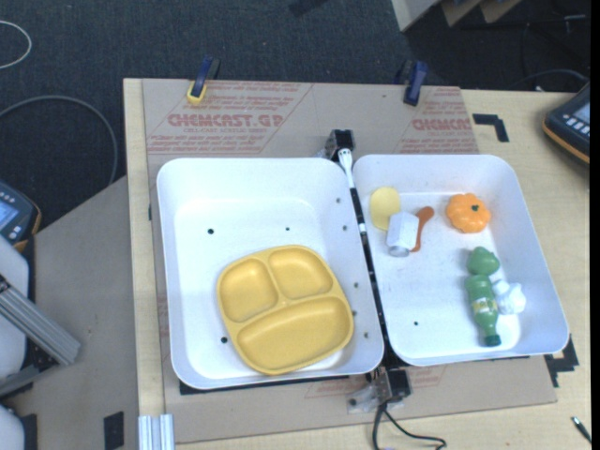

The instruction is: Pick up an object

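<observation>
Nearest, in the left bin: a yellow divided plate, lying flat. In the right bin, near to far: a green bottle touching a small white piece, then a white cup on an orange spoon, a yellow ball, an orange pumpkin. State of the jaws: cannot tell.

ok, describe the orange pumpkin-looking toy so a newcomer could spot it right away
Start at the right white bin of the two on the bench. Near its far right corner sits a small toy pumpkin, apart from the yellow lump to its left and the green bottle in front of it. It is the only round, ribbed orange thing there, topped by a small green stem.
</observation>
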Robot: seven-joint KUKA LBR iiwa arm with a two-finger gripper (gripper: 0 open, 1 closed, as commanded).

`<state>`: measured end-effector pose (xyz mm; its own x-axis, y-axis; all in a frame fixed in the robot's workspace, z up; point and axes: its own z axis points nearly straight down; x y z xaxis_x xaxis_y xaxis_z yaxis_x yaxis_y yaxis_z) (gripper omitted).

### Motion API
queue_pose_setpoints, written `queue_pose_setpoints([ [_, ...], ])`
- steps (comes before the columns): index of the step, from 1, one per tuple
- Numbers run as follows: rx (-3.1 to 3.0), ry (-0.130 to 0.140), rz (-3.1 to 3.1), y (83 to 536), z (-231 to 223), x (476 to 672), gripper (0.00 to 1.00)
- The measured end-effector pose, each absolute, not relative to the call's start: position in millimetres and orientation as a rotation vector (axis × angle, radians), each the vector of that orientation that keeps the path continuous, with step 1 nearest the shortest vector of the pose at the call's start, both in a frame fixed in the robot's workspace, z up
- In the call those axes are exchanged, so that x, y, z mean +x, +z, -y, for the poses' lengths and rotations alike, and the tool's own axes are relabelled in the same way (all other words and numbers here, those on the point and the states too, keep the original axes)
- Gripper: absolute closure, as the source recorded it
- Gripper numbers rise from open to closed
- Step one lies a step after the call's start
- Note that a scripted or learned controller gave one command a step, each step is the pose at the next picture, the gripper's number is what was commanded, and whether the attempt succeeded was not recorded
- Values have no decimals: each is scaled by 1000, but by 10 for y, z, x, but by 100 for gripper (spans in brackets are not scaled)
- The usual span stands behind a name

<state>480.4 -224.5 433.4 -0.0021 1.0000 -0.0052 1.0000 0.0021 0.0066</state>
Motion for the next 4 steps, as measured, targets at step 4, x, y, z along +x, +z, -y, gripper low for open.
queue_pose_setpoints([
  [4,2206,11,-2226,1709,1366,5759,100],
])
